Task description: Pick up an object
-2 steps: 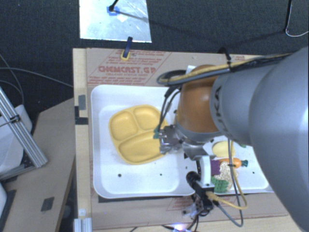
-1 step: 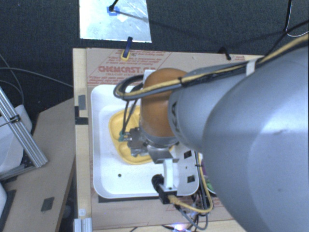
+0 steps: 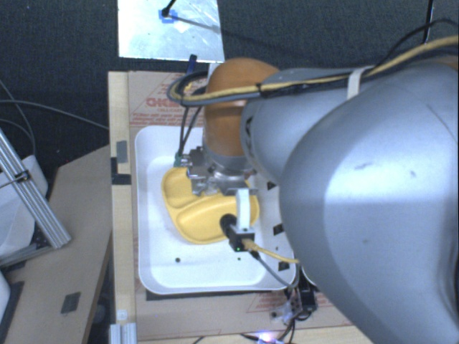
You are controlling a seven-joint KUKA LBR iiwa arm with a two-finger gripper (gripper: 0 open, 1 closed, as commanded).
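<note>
The arm [image 3: 358,156] reaches over the white bin [image 3: 154,264], its wrist low above a yellow object [image 3: 193,217] lying near the bin's middle, toward the left wall. Whether the jaws are open or closed cannot be told; the wrist hides them.

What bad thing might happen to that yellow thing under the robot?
1. The tool sits low over the smooth, rounded yellow plastic object; it may slide away rather than get gripped.
2. The object lies in the shallow white bin, so pressing down could jam it against the floor.
3. The loose yellow cable could snag.
</note>
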